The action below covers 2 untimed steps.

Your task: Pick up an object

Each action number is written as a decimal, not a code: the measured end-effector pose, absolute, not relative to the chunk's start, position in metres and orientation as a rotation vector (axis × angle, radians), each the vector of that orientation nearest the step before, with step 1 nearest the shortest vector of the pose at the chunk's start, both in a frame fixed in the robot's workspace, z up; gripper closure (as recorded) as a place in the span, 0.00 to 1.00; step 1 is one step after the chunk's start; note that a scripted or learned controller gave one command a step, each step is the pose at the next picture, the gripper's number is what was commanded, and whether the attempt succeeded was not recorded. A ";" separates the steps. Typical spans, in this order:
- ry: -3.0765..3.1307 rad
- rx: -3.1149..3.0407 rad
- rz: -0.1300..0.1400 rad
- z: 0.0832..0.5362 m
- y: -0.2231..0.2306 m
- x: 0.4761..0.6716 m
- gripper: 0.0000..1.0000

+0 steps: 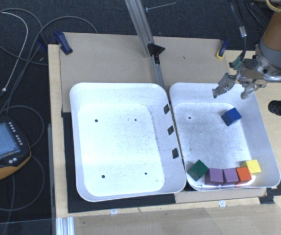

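Front row: green block (198,170), purple block (216,175), orange block (243,174) and yellow block (253,167) sit along the near rim of the right bin (270,148), well apart from the blue block and toward the camera from it; the purple and orange ones touch, the green one leans on the rim corner.
Likely target: blue block (231,116), alone on the right bin's floor in its far half, tilted corner-on to the bin walls, nothing touching it.
Claw: claw (234,86) hangs just beyond the blue block on the far side, above the bin's far rim; its two fingers stand spread apart with nothing between them.
Arm: grey wrist with the orange band (280,33) rises to the right of and beyond the blue block.
Step, as I judge it: approach only; no block is gripped yet.
Risk one: the block sits at an angle to the fingers, so a close on its corners could squirt it sideways.
Risk two: a descent from where the claw hangs now would land on the rim, not the block.
Left bin: left bin (116,138) lies well to the left of the blue block.
Counter: counter (106,58) carries both bins; a metal post (139,21) stands beyond and to the left of the blue block.
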<state>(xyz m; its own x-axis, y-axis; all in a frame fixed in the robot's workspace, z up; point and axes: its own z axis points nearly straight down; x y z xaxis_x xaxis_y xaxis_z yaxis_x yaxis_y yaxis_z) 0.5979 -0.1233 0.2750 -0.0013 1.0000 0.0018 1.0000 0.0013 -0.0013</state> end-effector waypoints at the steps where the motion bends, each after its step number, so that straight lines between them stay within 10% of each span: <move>1: -2.208 -2.226 0.011 0.214 -0.202 0.556 0.00; 2: -2.226 -2.220 0.001 0.095 -0.218 0.633 0.00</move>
